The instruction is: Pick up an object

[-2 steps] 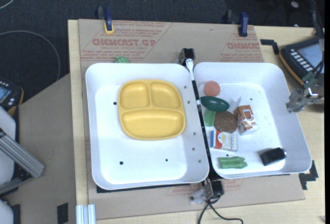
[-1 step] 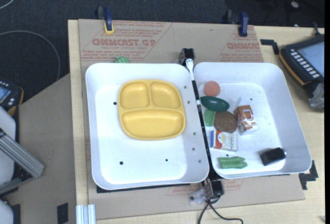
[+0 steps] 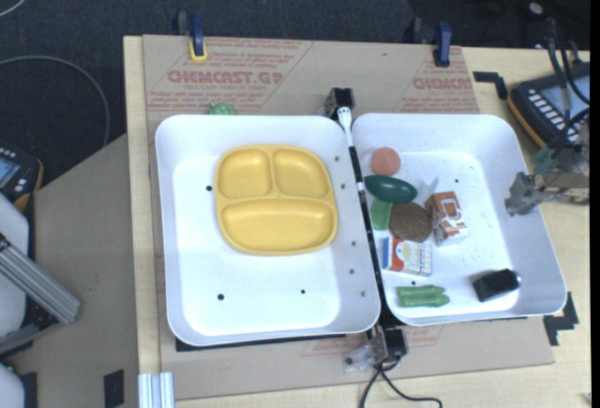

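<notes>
The right bin holds several small objects. A pink ball lies at the back, with a dark green oval piece just in front of it. A brown round disc sits beside a small orange and white carton. Nearer the front are a white, red and blue packet, a green piece and a black block. My gripper hovers at the right rim of this bin, apart from all the objects, with nothing seen in it.
The left bin bears a yellow divided plate. A black divider strip runs between the bins. Blue clamps hold the cardboard at the back edge. A black device and cables lie at the far right.
</notes>
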Robot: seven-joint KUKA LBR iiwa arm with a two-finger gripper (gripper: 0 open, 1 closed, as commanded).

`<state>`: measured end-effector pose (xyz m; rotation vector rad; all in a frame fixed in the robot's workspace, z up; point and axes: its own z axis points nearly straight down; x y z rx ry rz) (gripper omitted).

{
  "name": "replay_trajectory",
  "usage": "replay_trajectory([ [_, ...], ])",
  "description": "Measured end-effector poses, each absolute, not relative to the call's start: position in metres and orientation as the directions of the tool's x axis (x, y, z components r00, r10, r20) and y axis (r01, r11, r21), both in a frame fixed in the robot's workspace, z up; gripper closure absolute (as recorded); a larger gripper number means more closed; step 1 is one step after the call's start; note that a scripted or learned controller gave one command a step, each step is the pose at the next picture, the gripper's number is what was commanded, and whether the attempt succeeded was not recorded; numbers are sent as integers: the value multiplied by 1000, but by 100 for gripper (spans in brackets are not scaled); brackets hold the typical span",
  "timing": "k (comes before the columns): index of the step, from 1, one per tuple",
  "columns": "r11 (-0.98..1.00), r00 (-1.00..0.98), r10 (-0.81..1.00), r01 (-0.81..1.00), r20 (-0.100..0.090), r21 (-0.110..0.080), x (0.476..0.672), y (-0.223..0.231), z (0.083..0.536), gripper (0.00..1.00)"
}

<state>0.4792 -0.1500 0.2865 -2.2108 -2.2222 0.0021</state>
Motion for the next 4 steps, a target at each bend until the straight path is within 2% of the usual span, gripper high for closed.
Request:
replay_trajectory([
  [1,-4,4,1000,1000,-6,9,480,-202,352,100],
  [2,-1,1,1000,1000,-6,8,480,-226,394,100],
  [3,3,-3,1000,1000,4,-7,479,-187,317,100],
  [4,7,-7,1000,1000,4,-6,479,-106,278,100],
])
